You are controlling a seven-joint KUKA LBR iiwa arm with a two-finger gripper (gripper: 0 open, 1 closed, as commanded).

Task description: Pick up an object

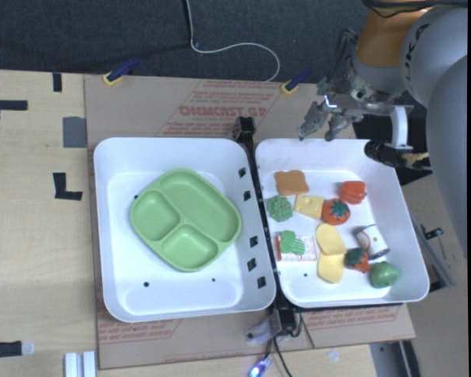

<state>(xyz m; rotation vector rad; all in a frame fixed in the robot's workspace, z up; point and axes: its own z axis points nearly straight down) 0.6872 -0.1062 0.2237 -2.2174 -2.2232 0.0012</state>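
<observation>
While the arm [424,45] reaches in from the right, its gripper [320,126] hangs above the far rim of the right bin [408,210], fingers spread apart with nothing between them. 2 white bins sit side by side on the table [31,210], over a cardboard sheet [212,112].

Left bin [114,210]: 1 green divided plate [186,219] with 3 compartments, lying tilted across the middle.

Right bin holds the pickable objects, all small toy foods, all well below the gripper:
- brown toast slice [291,182] near the far left corner
- green broccoli-like piece [280,208] just beside the bin's left wall
- yellow cheese wedge [308,206] touching the toast's near edge
- red tomato [352,192] toward the right
- red strawberry-like piece [336,211] just beside the cheese
- 2 yellow chunks [330,253] stacked close in the middle
- green-on-red flat packet [293,246] by the left wall
- green ball [384,274] at the near right corner, next to a small red and dark cluster [364,250] too blurred to identify.

White cable [220,49] loops across the dark backdrop behind the table.
</observation>
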